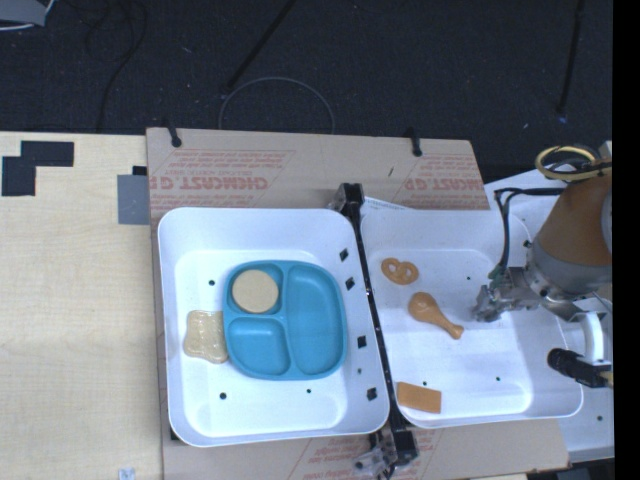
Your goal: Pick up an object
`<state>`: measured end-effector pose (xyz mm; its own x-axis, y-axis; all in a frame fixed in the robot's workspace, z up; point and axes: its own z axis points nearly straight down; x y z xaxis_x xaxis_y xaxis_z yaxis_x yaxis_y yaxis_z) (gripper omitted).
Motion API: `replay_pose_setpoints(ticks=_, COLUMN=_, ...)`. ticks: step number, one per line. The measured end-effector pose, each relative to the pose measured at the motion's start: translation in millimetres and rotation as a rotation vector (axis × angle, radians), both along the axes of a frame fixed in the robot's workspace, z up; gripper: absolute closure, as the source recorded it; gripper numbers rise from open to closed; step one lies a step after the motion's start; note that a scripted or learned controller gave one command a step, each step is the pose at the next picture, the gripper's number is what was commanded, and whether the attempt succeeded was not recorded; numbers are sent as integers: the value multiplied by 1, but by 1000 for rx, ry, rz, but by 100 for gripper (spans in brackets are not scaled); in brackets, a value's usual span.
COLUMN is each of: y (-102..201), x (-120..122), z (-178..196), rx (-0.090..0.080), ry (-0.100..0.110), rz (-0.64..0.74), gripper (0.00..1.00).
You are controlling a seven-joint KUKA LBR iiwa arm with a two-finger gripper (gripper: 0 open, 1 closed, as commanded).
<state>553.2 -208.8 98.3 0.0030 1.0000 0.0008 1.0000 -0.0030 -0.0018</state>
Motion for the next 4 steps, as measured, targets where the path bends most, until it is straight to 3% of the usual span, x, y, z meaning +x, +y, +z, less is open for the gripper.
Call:
replay_pose_setpoints(ticks=3, y=-1, x=6, z=146, rx=-2, ry=-4, rz=5, gripper=100)
replay_pose_setpoints(ticks=4, y=58, x=-8, z=141, rx=2, ry=2, rz=7, gripper=100)
